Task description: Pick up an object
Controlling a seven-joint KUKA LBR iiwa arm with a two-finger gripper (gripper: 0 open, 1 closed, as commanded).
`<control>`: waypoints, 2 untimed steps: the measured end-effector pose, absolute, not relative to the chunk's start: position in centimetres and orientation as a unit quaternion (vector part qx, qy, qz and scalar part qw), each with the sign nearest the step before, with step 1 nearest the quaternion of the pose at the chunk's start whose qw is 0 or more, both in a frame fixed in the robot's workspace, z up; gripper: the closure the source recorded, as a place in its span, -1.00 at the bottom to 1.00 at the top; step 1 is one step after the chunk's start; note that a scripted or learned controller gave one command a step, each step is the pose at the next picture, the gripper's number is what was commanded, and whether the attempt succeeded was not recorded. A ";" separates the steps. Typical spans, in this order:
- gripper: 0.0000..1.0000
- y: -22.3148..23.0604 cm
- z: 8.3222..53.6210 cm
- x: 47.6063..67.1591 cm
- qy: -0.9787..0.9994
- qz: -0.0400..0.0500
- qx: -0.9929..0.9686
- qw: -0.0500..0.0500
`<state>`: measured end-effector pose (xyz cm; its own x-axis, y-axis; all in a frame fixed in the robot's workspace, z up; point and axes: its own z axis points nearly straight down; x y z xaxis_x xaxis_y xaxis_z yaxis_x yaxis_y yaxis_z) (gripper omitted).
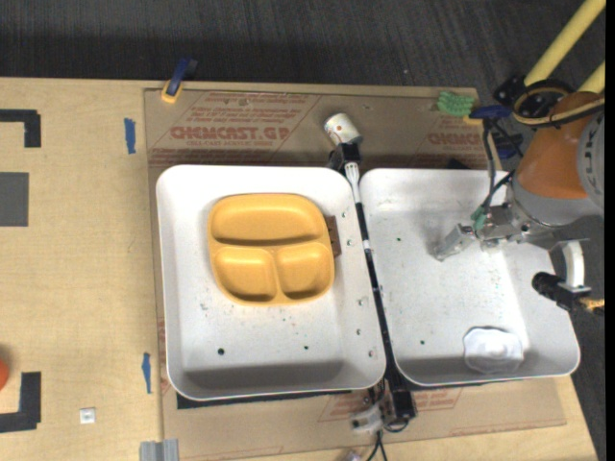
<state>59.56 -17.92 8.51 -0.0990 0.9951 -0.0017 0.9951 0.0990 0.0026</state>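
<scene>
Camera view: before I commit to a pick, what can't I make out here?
- End effector: small and blurred over the right bin; whether it is open or shut cannot be told.
- White object in the right bin: white on white, its outline and kind are unclear.
- Arm: cut off by the right edge.
- Yellow tray in the left bin: what lies under it is hidden.

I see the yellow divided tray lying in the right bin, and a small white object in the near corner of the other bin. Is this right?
Not quite. The camera view shows the yellow divided tray lying in the left bin, not the right one. The small white object does lie in the near corner of the other bin, the right bin.
</scene>
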 end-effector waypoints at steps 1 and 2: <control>-1.00 -13.7 8.6 64.9 0.775 0.001 0.632 0.001; -1.00 -11.0 8.5 59.3 0.760 0.000 0.650 0.000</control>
<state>59.31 -10.97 8.51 -0.1562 0.9877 0.0008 0.9877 0.1562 -0.0001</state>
